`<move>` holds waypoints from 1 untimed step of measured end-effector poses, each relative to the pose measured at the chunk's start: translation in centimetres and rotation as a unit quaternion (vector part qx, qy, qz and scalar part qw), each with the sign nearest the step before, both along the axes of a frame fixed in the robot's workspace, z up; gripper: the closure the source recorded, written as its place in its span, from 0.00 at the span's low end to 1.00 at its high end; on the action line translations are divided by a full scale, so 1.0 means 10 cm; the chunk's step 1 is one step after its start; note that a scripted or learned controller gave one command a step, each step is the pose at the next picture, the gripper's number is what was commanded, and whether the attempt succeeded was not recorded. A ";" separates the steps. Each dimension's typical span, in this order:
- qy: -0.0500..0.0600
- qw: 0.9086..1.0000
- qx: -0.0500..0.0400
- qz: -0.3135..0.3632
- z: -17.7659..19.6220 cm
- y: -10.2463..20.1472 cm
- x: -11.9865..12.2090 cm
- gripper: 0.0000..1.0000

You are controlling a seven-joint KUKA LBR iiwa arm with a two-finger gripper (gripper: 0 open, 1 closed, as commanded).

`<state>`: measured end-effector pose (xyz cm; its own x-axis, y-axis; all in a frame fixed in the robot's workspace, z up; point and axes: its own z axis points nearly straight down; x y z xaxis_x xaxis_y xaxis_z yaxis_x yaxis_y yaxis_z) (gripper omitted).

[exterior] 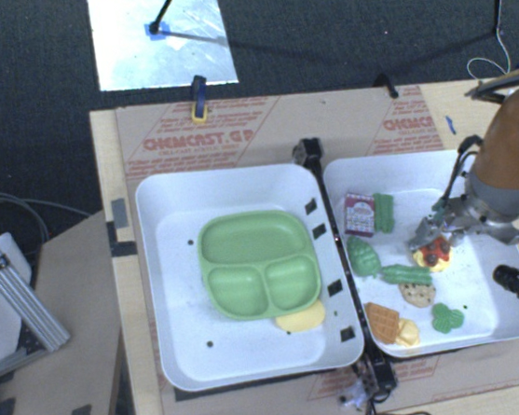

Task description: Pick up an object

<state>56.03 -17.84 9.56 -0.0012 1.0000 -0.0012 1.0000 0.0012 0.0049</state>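
Gripper (430, 239) sat low in the right bin (508, 317) over a red-and-yellow toy (432, 255); we could not tell its state. We judged the crowded neighbours, especially the green piece (405, 274), could spoil a clean lift.

Two white bins (170, 203) sit on a tan counter (258, 122) with red lettering; a pale green divided plate (257, 260), a yellow piece (301, 318), a maroon packet (359, 214).

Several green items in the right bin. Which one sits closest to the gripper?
The long green piece, lying just below-left of the gripper. The green block by the red-and-white box, the leafy green piece and the small green one at the bin's front all lie farther off.
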 end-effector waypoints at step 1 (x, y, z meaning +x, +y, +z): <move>-0.004 1.000 0.001 0.006 1.06 0.76 0.20 1.00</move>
